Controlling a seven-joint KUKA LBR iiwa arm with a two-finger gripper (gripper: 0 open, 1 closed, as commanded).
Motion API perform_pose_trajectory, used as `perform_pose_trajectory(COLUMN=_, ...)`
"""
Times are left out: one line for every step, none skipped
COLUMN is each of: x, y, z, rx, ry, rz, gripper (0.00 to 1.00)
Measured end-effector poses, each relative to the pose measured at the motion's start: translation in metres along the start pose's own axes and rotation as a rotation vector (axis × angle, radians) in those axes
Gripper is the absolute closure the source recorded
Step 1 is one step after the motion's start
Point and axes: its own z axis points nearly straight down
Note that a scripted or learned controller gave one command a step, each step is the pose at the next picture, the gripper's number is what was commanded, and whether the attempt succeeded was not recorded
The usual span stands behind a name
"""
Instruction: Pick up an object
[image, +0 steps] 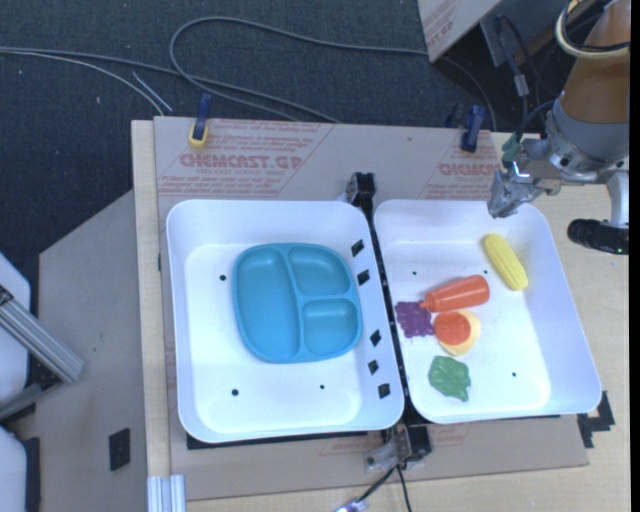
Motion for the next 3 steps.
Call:
perform_pose_trajectory(x=0.054, y=-0.015, z=-0.001, rx=0.007, ry=0.003, rz=-0.004, gripper=1.0)
perform_pose_trajectory(x=0.116, y=-0.024, z=-0.004, rx=0.007, ry=0.004, rz=-0.005, gripper=1.0)
perform_pose_trajectory(x=0.16, y=-0.031, z=0.003, rx=0.008, ry=0.003, rz=-0.003, gripper=1.0)
